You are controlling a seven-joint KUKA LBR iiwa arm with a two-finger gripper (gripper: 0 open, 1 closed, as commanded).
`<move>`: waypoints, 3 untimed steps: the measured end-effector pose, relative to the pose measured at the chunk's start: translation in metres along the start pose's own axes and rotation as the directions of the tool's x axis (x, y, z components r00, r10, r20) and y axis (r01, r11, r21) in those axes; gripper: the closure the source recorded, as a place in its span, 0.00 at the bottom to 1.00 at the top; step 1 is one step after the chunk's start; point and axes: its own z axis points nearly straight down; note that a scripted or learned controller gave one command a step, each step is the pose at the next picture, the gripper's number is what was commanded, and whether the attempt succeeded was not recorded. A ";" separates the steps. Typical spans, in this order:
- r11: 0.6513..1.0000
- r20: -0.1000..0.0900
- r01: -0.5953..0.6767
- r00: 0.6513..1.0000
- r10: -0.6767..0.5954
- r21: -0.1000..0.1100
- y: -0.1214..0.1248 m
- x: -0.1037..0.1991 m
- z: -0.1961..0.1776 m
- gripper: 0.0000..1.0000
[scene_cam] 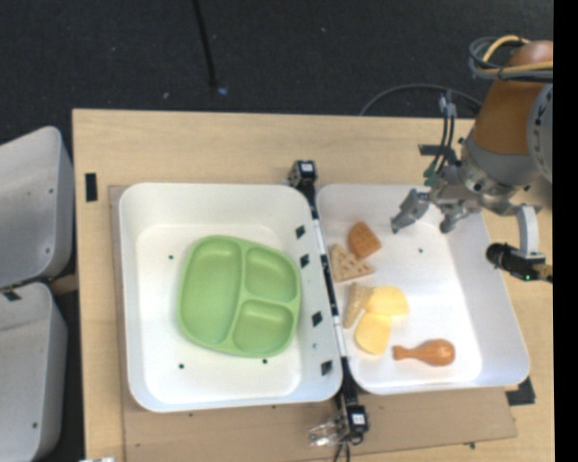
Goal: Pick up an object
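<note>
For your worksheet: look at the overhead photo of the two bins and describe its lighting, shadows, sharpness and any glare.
Camera view: soft, even light; the white bins look bright but not blown out. Faint shadows sit under the green tray and the drumstick. The floor around the bench is dark. The picture is mildly soft all over, and the tool lacks fine detail. No strong glare.

Two bins, one plate, six food pieces.
Two white bins (pixel 135 296) hold one green divided plate (pixel 239 296), one drumstick (pixel 426 352), two yellow pieces (pixel 386 303), three tan pieces (pixel 363 241).
</note>
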 end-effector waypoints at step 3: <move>1.000 0.004 -0.001 1.000 0.001 -0.014 0.004 -0.007 0.084 0.00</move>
